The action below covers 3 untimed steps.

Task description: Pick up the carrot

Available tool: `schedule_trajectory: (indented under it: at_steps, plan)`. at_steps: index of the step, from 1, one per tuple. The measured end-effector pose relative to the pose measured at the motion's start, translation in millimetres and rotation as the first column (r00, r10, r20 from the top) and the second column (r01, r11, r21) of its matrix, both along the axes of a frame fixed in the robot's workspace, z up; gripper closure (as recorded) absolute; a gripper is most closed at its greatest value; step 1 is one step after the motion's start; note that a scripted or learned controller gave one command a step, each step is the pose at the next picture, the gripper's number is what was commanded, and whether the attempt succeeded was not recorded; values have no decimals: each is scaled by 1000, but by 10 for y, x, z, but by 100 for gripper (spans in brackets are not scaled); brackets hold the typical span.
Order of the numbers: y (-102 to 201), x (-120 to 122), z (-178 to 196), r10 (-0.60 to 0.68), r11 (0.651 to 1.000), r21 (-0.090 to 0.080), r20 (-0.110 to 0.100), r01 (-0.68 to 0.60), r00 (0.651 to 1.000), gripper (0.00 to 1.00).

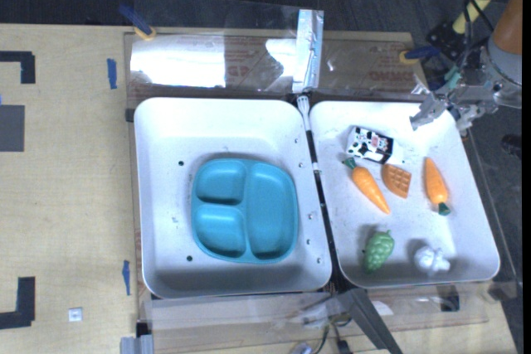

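Two carrots are seen in the right bin (477, 249), and either could be the task's thing. One carrot (367, 186) lies near the middle of that bin, slanted, with its green top toward the upper left and its tip toward the lower right. The other carrot (436, 184) lies nearer the bin's right wall, almost upright in the view, with its green end at the bottom. Between the two, a small orange waffle-like piece (397, 180) is found, just beside the first carrot. Above it, a black-and-white patterned item (369, 145) with a spot of red is placed close to the first carrot's leafy end. Lower in the same bin, a green bunch of grapes (379, 249) and a pale grey-white object (431, 259) are set apart from each other. The pincer (440, 113) is held over the upper right corner of the right bin, well apart from both carrots, and nothing is seen between its fingers; whether it is released or clenched cannot be told from this view. The arm (506, 37) is seen at the right edge, with cables bundled around it. In the left bin (158, 178), a blue divided tray (246, 209) with three compartments is seated at the centre. Both bins are borne side by side on the wooden tabletop (58, 203).
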State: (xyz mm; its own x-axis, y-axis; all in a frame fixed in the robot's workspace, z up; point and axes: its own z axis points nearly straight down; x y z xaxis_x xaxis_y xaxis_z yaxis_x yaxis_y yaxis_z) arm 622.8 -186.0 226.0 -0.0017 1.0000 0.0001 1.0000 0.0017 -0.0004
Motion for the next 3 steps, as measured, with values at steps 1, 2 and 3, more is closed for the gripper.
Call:
schedule_trajectory:
  at_steps: [1, 2, 3]
  plan:
    - [-208, -357, -1221, -62, 998, 5, 9, 61, 998, 0]
    - [-225, -340, -1099, -61, 998, -1, 16, 61, 998, 100]
    - [403, -174, -91, 24, 1000, -1, 8, -24, 1000, 100]
